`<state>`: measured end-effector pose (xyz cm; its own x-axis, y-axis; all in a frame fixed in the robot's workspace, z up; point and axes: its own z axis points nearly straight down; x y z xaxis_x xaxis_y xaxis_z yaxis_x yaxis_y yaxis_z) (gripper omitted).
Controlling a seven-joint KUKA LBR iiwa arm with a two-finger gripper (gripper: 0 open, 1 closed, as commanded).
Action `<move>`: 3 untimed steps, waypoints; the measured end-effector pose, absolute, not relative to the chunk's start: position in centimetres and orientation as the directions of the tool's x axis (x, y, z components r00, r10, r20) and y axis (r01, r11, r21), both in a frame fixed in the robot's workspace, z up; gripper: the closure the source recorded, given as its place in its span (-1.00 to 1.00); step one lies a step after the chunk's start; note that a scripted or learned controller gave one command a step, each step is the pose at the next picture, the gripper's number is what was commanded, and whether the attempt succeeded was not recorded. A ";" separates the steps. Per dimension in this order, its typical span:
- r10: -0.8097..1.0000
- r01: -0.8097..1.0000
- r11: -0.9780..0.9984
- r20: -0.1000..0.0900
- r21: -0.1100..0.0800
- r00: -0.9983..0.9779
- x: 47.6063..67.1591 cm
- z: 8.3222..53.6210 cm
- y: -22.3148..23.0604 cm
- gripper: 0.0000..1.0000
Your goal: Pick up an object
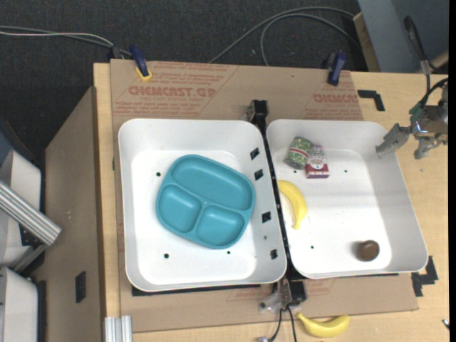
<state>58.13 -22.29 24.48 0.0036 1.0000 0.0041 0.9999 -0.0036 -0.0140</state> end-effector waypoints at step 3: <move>1.000 1.000 0.001 0.004 -0.006 -0.001 57.6 14.6 -21.1 -1.00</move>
<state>57.64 -21.11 14.63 -0.0005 1.0000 0.0035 1.0000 0.0005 -0.0065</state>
